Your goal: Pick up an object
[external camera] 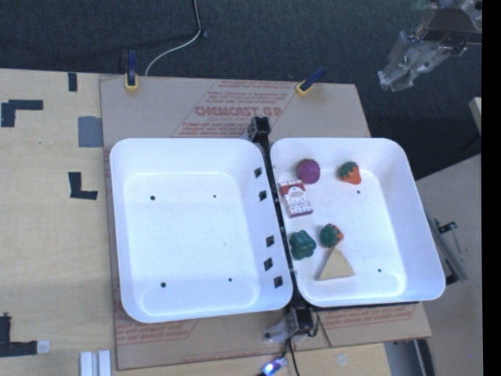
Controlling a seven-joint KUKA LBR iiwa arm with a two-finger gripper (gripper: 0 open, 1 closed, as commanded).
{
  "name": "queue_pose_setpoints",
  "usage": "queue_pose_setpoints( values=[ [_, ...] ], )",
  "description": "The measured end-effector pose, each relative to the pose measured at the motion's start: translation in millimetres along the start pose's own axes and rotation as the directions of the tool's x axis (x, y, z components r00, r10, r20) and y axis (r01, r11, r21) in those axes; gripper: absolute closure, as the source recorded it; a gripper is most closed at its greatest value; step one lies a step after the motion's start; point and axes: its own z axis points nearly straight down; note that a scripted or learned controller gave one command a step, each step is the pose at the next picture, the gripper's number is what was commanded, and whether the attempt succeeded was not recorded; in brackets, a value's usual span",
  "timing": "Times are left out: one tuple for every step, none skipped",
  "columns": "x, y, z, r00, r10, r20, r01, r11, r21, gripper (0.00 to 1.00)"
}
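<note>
The right bin (407,210) holds several small objects. A purple ball (308,170) lies near its back left, with an orange and green toy (349,172) to its right. A red and white small box (295,198) rests by the divider. Toward the front lie a dark green toy (302,244), a red and green toy (330,235) and a tan wedge (337,265). My gripper (397,75) hangs high at the top right, outside and beyond the bins, with nothing seen between its fingers.
The left bin (133,210) sits beside the right one on a cardboard sheet (227,108). Yellow and blue clamps (131,75) (308,81) hold the sheet's far edge. A white cable (176,49) runs across the dark floor behind.
</note>
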Motion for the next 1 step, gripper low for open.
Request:
queue_pose_setpoints(
  values=[
    [11.3,-10.7,0.0,1.0,0.001,0.0,-0.001,1.0,0.0,1.0]
  ],
)
